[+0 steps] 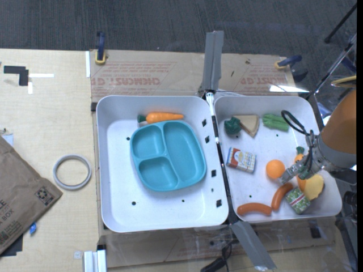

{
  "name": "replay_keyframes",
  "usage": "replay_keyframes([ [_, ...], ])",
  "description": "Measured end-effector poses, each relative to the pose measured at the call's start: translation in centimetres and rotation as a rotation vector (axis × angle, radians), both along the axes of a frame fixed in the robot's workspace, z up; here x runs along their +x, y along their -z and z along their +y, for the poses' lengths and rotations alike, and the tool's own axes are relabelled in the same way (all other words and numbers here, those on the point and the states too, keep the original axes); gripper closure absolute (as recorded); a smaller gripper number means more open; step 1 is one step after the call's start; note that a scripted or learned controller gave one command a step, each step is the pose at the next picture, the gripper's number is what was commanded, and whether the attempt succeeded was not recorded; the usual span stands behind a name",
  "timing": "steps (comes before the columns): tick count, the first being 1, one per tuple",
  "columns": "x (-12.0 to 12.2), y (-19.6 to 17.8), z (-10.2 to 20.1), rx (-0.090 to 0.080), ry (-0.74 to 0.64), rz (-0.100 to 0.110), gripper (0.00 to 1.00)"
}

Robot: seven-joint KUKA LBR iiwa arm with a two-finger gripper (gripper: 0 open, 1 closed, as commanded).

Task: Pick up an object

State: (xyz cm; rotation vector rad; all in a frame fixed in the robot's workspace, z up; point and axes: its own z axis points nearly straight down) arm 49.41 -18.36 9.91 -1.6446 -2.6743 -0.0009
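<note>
Objects [292,194] half-hidden under hand [299,170]

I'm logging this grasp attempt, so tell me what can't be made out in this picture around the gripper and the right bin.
- Gripper, camera view: too small and blurred among the toys to tell how it is set or whether it has anything.
- Yellow toy: partly covered by the arm, so its kind is unclear.
- Small green packet: label too small to read.
- Arm: cut off by the right edge.
- Carrot in the left bin: lower side hidden by the blue tray.
</note>
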Motion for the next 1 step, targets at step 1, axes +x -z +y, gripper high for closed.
replay_keyframes([
  [1, 5.64, 0.86, 7.80, -0.003, 0.549, 0.001, 1.00],
])
